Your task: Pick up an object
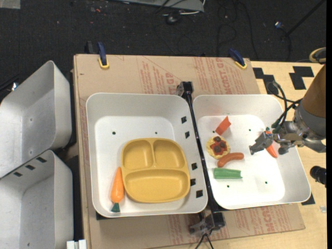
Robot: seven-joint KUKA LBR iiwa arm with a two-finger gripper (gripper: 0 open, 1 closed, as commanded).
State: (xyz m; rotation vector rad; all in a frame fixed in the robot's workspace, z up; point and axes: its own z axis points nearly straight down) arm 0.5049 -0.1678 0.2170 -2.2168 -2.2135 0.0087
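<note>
I see gripper (268, 145) over right white bin (290, 191), fingers closed on small orange carrot-like piece (271, 150). Same bin: red wedge (223, 125), pizza slice toy (218, 146), sausage (230, 159), green bean pod (227, 174). Left white bin (98, 139): yellow divided plastic tray (155, 169), orange carrot (118, 186) just left of it.

Your gripper (268, 145) sits low in the right bin (290, 191), an orange piece (272, 150) at its fingers. Left of it lie a pizza slice (218, 146), sausage (230, 160) and green bean (227, 174). The left bin (98, 154) holds a yellow tray (155, 170) and carrot (118, 187).
</note>
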